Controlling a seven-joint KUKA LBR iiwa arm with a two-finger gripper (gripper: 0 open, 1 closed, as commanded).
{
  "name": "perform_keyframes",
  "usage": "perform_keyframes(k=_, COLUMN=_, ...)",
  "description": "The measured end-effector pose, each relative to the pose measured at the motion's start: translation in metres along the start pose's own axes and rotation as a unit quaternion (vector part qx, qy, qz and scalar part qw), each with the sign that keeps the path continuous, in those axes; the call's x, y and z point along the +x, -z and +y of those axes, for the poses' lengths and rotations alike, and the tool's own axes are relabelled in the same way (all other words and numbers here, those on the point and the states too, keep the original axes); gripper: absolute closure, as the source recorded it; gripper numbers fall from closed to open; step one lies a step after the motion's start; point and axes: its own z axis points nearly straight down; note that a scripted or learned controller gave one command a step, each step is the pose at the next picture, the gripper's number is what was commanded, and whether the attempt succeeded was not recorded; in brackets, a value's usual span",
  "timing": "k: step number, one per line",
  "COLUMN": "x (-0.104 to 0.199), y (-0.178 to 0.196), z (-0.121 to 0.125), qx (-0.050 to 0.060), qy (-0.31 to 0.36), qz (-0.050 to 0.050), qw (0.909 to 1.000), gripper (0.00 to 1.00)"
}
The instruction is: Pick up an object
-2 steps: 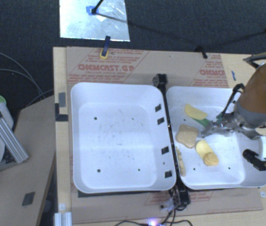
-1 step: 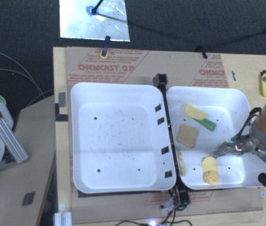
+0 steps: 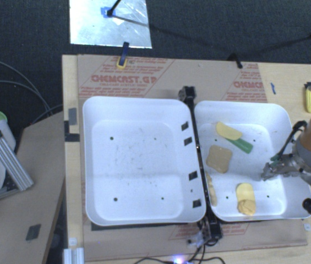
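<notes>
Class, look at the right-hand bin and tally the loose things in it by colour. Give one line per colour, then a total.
Yellow: 2, the yellow-headed brush and the yellow lump
Tan: 1, the square pad
Pale cream: 1, a small piece by the bin's left wall, too small to identify
Total: 4
The brush's handle is green; I counted it by its head.

Metal sheet (image 3: 110,14) on dark floor, alu rail (image 3: 4,154) at left.

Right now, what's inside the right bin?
Right bin holds a yellow-and-green brush, tan square and yellow block. The hand hangs over its right side, covering the floor beneath.
</notes>
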Motion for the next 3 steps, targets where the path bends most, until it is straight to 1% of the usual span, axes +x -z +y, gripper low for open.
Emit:
perform_keyframes(k=1, x=-0.002, y=0.017, z=0.072, qx=-0.003, qy=0.003, qz=-0.001, qw=1.0, gripper=1.0)
perform_keyframes(k=2, x=-0.003, y=-0.009, z=0.021, qx=0.004, qy=-0.001, qz=0.001, qw=1.0, gripper=1.0)
perform_keyframes(k=3, x=-0.002, y=0.003, z=0.099, qx=-0.003, qy=0.003, qz=-0.001, qw=1.0, gripper=1.0)
